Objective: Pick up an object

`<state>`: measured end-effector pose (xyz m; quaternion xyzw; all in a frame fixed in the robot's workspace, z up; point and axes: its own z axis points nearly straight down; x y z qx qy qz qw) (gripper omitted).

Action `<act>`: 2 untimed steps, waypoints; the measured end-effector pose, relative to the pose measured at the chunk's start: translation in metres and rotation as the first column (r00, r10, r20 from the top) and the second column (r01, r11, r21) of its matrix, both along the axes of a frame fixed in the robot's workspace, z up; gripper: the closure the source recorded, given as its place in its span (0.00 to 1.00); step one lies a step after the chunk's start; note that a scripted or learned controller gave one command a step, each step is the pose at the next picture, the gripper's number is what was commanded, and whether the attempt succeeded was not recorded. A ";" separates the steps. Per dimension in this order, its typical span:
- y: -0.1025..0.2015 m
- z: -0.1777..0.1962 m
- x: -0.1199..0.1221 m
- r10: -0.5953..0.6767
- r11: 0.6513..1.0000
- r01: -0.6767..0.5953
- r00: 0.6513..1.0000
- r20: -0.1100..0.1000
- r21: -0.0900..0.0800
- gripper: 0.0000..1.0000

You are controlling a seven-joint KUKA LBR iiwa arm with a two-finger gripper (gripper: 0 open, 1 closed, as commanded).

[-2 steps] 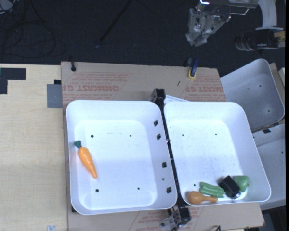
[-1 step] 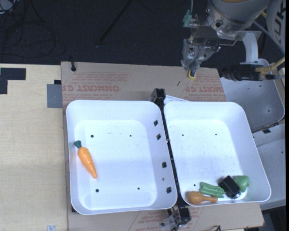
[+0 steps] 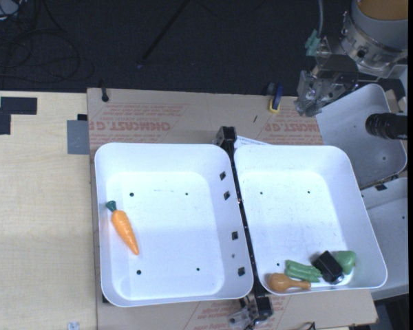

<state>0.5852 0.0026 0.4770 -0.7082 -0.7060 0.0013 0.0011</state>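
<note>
Currently no single target is marked out; candidates lie in both bins. Left bin [image 3: 158,158]: one orange carrot [image 3: 124,231] with a green top, lying flat near the left wall, tip pointing toward the near edge, well apart from everything else. Right bin [image 3: 296,162]: a cluster in the near right corner. A black block [image 3: 327,266] lies tilted on top of a green pepper-like piece [image 3: 345,259], touching it. Just to its left lies a green bean pod [image 3: 302,271], and below that, against the near wall, an orange-tan pear-shaped piece [image 3: 287,282]. These four are touching or nearly so.

Gripper [image 3: 308,107] hangs above the cardboard sheet [image 3: 165,119] beyond the far edge of the right bin, well apart from all objects. Nothing is seen between its fingers. Finger spacing cannot be told from this angle; the tips blur into the dark mechanism. Arm [image 3: 378,19] enters from the upper right, orange band visible at the top.

A small blue-and-yellow item [image 3: 276,97] stands on the cardboard just left of the gripper.
</note>
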 end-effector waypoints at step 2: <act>-0.034 -0.031 -0.069 0.000 1.000 0.000 1.000 0.003 0.000 1.00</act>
